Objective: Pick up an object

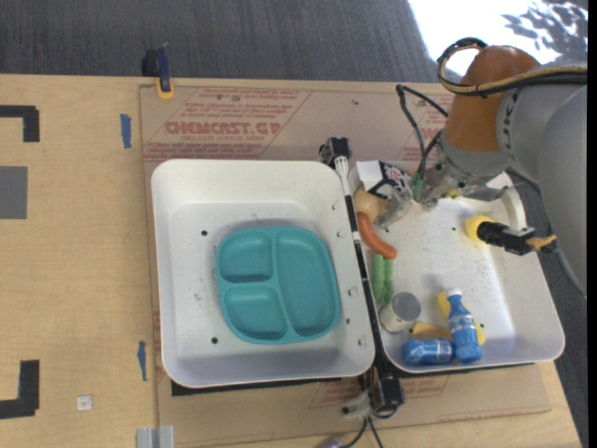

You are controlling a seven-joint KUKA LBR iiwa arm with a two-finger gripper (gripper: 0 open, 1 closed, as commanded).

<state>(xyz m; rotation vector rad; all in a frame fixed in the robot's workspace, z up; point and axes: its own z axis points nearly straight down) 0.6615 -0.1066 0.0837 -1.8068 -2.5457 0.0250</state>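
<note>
Tool low in right bin, grip unclear, perhaps touching orange sausage

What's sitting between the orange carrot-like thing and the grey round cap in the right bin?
A green stick-shaped piece lies between the orange carrot-shaped toy and the grey round cap, seen from the overhead camera.

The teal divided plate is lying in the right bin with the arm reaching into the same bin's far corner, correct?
Not quite: the camera view shows the teal divided plate in the left bin. The arm does reach into the right bin's far corner.
</note>
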